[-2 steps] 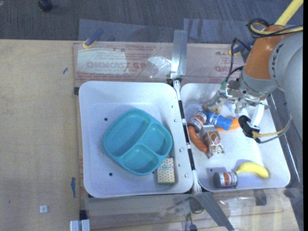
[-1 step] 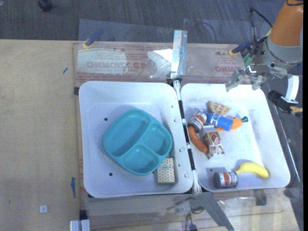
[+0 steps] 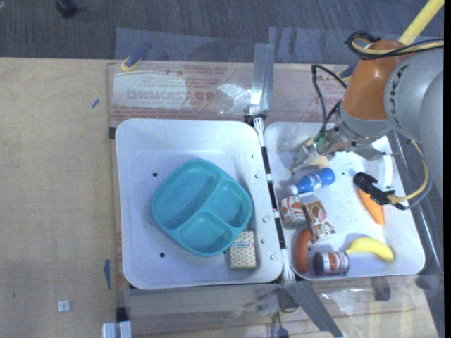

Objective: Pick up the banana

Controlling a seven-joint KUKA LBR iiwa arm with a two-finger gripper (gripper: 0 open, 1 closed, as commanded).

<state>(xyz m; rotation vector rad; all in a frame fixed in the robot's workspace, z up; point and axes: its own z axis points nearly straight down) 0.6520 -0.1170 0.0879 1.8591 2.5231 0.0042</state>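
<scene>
1. Up at the back of the right bin (image 3: 412,259), the gripper (image 3: 315,153) hangs just above a blue bottle (image 3: 314,181); I cannot tell how its jaws stand.
2. Nearby lie 2 small cartons (image 3: 310,215), an orange carrot (image 3: 373,204) and a dark jar (image 3: 331,263).
3. Well apart, the banana (image 3: 370,248) rests near the front right corner.
4. Left bin (image 3: 134,189): 1 teal divided plate (image 3: 201,206), 1 green box (image 3: 243,251).

1 fixed camera hangs above the bench (image 3: 56,189), looking down at a slant, far enough to frame both bins. The gripper (image 3: 315,153) sits upper right; the left bin (image 3: 141,146) lies left of it.
</scene>
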